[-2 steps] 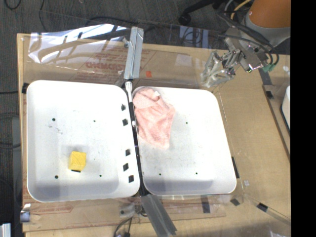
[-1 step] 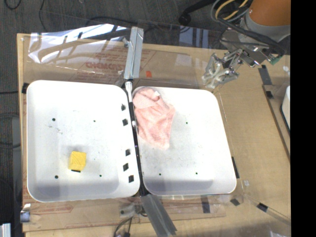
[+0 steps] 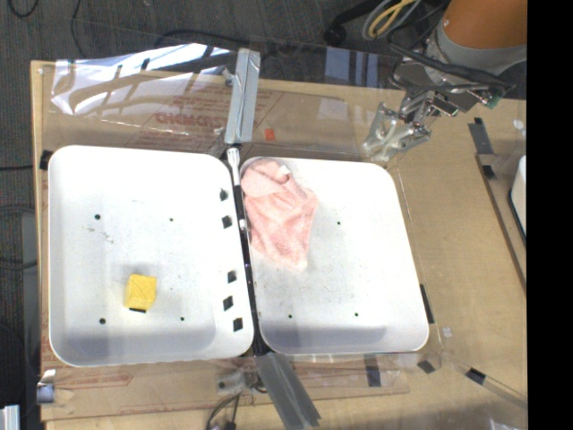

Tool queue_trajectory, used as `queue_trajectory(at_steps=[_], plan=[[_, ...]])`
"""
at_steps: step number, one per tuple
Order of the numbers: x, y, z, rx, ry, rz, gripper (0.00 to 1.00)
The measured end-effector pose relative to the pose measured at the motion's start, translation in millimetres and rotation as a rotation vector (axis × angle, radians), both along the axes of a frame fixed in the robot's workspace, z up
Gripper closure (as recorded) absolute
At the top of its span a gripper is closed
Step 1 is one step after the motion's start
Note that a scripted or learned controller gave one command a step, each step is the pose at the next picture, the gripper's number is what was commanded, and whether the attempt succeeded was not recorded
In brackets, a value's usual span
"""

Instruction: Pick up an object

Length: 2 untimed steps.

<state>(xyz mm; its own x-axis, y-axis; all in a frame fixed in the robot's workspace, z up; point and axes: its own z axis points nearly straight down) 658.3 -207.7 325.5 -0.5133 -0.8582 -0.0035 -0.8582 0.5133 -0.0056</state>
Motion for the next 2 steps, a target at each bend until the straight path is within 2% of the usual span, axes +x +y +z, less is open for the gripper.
queue_trajectory(at_steps=[1,2], plan=[[-1,0,-22,0.001,0.007,0.441,1.00],[0,0,7,-0.003,0.001,0.713,1.00]])
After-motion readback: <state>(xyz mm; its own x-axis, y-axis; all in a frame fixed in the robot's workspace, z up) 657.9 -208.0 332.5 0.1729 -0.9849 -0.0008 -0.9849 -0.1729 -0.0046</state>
